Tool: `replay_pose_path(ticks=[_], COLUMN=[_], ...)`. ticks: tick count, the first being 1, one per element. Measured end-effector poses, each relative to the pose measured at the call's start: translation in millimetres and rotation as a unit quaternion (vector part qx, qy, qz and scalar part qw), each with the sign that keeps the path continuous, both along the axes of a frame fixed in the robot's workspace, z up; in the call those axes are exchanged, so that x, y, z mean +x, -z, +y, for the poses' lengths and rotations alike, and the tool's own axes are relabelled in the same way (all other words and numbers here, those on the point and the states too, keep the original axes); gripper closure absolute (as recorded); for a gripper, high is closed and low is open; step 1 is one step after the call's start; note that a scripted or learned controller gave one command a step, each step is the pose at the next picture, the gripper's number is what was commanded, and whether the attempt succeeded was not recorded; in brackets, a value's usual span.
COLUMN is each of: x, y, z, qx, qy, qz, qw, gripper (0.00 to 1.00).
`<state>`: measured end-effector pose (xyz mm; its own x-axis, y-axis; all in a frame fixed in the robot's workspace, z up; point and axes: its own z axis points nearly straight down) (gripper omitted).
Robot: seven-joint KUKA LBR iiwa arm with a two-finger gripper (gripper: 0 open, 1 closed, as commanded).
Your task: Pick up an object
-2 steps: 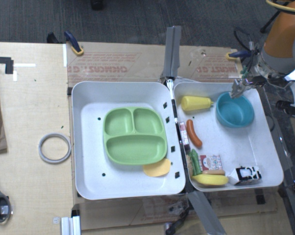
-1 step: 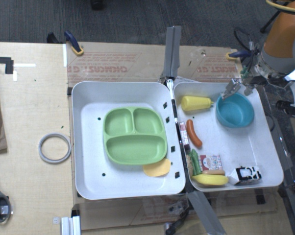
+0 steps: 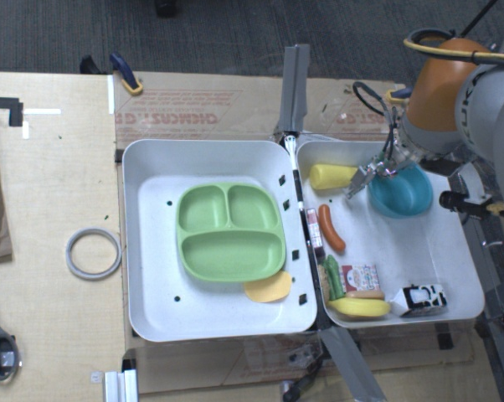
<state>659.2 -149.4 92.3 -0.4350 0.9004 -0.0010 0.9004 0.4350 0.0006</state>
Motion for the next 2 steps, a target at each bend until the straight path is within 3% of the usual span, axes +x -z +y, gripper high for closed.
replay_pose_path(ticks=[1, 2], x=[-15, 0], y=[-10, -1], z=[17, 36], qx=[-0.0001, -0.0011], qy=[-0.032, 0.034], qz=[0.000, 0.000], qw=[0.9995, 0.9994], gripper=[0.00, 0.00])
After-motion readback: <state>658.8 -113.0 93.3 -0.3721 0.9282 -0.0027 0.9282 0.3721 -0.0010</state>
